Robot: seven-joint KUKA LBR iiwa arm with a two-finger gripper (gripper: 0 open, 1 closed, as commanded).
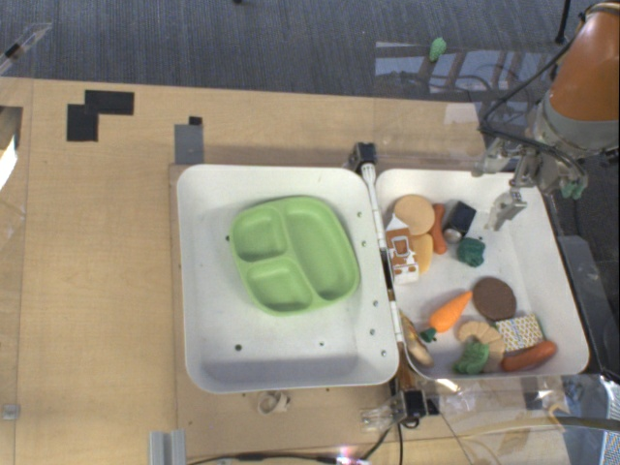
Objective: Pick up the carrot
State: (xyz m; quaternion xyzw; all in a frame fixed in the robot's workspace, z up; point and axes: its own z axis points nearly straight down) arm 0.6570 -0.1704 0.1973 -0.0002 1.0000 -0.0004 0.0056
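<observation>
Orange carrot [450, 311] lies lower right; we see the end effector [508, 206] hovering upper right, grip unreadable.

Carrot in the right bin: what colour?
Orange carrot with a green leafy end, clearest in the camera view.

Orange band on the arm [589, 66], grey wrist below, black cables looping beside it.

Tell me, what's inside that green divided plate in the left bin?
The green plate sits in the left bin; its three compartments look bare. What lies beneath the plate is covered. The carrot lies in the right bin among other toy food.
</observation>
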